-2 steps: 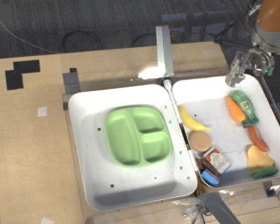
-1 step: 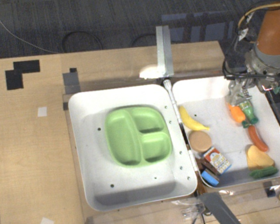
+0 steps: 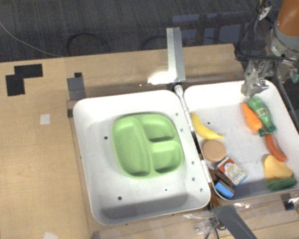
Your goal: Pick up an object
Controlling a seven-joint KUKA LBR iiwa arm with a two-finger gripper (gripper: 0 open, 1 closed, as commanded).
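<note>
My gripper (image 3: 256, 83) hangs over the far right corner of the right bin (image 3: 223, 93), open and with nothing between its fingers. Just below it lie a green bottle (image 3: 262, 112) and an orange carrot (image 3: 250, 117), side by side. A yellow banana (image 3: 205, 128) rests near the bin's left wall. Below the banana are a brown round disc (image 3: 213, 150) and a small red-and-white box (image 3: 233, 172). A red sausage (image 3: 275, 148) and a yellow wedge (image 3: 275, 168) lie along the right side.
The left bin (image 3: 102, 194) holds a green divided plate (image 3: 146, 144). A blue item (image 3: 223, 189) and a green piece (image 3: 282, 183) sit by the right bin's near edge. A metal post (image 3: 176, 54) stands behind the divider between the bins.
</note>
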